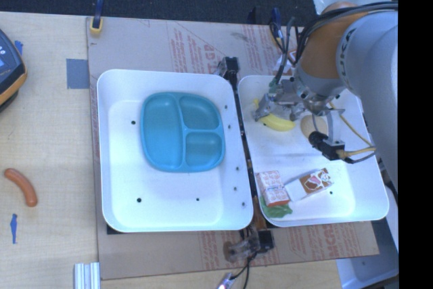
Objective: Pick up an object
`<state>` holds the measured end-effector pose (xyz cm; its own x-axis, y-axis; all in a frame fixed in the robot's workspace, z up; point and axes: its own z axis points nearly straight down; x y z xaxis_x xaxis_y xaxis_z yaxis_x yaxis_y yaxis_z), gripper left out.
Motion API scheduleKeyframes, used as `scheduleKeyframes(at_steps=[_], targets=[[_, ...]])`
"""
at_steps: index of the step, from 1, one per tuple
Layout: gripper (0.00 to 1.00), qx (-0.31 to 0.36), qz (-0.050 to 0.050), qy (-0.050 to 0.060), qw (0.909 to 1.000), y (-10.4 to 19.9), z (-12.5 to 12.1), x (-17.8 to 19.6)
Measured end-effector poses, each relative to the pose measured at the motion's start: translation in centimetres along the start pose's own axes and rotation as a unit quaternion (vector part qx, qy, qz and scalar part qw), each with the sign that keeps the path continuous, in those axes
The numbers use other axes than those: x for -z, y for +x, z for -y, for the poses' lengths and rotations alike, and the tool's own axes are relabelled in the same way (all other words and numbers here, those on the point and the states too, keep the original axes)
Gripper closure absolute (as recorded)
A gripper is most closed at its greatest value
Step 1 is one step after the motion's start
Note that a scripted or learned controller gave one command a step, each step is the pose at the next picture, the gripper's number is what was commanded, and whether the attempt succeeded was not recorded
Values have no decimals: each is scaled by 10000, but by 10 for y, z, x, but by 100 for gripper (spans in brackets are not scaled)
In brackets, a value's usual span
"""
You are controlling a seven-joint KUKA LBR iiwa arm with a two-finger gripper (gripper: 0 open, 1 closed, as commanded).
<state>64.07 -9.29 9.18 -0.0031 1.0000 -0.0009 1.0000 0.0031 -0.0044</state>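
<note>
A yellow banana (278,122) is lying in the right-hand white bin (365,213), near that bin's upper left corner, and the gripper (274,108) is sitting directly over it, touching or almost touching its top. Whether the fingers are spread or closed cannot be told from this angle, because the wrist is covering them, and the banana is not visibly lifted. The grey arm (365,44) with its orange band is reaching in from the right and hanging over the upper part of that bin. Lower in the same bin, a small red and white carton (272,187) is lying near the left wall, with something green (279,209) peeking out just below it, and a brown and white packet (315,181) is lying just to its right. The left-hand white bin (115,145) is holding a blue divided plate (183,131) with three compartments. Out on the wooden bench (47,227), well to the left of both bins, a sausage (21,186) is lying by itself.
</note>
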Motion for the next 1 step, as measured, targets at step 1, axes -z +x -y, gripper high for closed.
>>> scheduleKeyframes(at_steps=[1], targets=[[100, 3, 0, 9, 10000, -1, 0, 11]])
